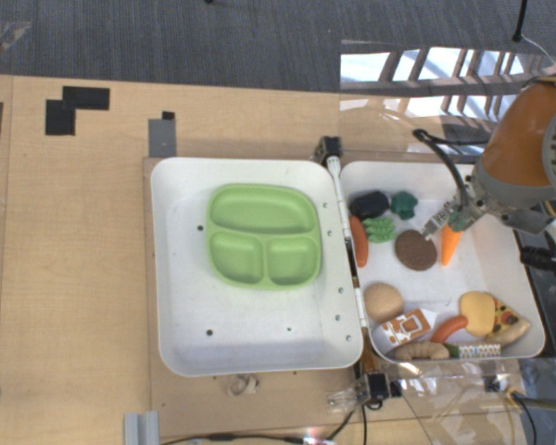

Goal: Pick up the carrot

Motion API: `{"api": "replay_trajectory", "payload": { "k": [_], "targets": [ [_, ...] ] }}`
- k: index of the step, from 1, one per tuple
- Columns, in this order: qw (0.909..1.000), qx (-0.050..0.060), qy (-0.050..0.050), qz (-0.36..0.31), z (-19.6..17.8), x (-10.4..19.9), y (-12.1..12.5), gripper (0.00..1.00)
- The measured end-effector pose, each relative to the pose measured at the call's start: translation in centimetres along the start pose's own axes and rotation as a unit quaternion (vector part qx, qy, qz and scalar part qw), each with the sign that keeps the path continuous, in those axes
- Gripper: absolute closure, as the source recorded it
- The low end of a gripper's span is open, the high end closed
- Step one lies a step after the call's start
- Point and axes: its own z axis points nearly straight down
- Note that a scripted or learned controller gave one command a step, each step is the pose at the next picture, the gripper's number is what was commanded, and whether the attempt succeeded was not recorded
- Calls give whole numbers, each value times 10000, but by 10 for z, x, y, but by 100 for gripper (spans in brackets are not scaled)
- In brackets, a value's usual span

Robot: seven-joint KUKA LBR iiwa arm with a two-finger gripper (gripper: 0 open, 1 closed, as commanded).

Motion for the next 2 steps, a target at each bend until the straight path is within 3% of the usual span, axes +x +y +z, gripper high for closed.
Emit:
{"api": "replay_trajectory", "payload": {
  "k": [1, 2],
  "targets": [
    [9902, 123, 105, 1386, -50, 82, -11, 100],
    [9971, 84, 79, 758, 15, 87, -75, 100]
  ]
}}
